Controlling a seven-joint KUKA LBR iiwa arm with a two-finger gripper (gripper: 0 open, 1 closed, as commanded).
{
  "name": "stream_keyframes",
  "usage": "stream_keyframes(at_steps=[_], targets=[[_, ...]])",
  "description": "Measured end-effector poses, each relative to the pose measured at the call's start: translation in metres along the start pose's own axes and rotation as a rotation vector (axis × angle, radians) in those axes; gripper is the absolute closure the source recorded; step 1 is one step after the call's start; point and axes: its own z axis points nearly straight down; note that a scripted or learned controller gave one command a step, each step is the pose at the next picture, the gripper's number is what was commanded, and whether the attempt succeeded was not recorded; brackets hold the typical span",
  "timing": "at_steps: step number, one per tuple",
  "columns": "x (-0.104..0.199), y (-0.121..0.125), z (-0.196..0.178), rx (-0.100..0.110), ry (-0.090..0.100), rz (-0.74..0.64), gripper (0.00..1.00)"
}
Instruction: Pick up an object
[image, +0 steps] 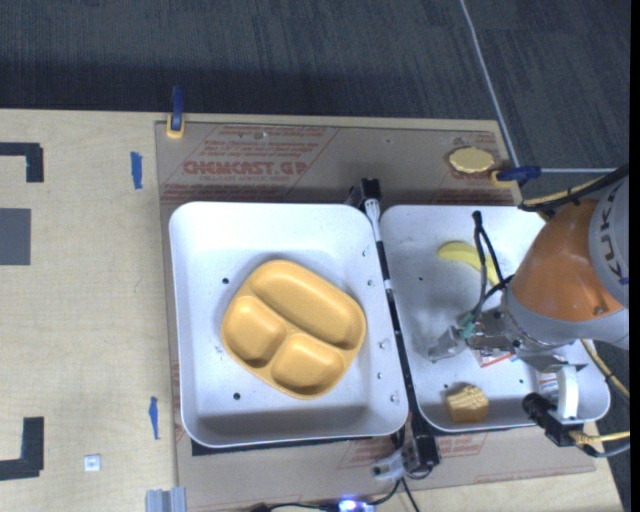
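tan block (467, 402) lies just below the gripper (446, 345), apart.

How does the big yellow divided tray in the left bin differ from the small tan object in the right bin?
The yellow divided tray is much larger than the small tan object. The tray is smooth, rounded and has three compartments; the tan object is blocky and looks ridged. The tray lies near the middle of the left bin; the tan object lies near the front edge of the right bin. Both are yellowish.

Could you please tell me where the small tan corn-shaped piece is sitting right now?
The small tan corn-shaped piece lies in the right white bin, close to its near rim. It sits just below and apart from the arm's hand.
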Motion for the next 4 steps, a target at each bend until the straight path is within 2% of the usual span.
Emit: stream_keyframes(at_steps=[1, 4], targets=[[0.0026, -0.001, 0.0104, -0.001, -0.005, 0.002, 0.0], [0.0027, -0.0011, 0.0107, 0.0, -0.005, 0.002, 0.0]])
